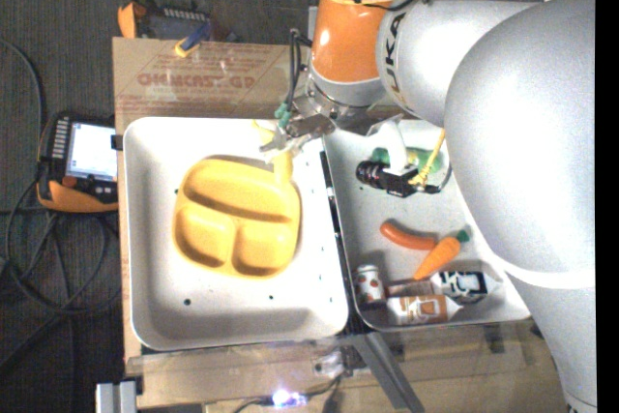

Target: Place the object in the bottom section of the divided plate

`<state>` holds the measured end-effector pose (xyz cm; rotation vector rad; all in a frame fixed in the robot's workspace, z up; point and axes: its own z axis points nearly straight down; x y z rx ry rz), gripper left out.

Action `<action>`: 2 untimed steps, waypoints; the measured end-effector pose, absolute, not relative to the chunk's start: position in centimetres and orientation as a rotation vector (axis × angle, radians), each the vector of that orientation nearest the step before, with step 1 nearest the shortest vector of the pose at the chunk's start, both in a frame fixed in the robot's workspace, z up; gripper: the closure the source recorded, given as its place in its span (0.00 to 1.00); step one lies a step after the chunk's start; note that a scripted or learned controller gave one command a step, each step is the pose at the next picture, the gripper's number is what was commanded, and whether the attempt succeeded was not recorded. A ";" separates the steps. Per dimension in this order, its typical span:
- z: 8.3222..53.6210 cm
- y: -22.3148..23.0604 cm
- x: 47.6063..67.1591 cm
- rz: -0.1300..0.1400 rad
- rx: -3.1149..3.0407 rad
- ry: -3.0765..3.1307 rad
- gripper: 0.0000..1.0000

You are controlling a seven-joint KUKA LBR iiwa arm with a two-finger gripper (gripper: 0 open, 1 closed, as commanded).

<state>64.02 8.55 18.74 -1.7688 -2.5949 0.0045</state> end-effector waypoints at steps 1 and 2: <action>25.0 6.2 66.1 0.004 -1.862 -2.532 1.00; 23.7 8.7 65.6 0.005 -1.636 -2.682 1.00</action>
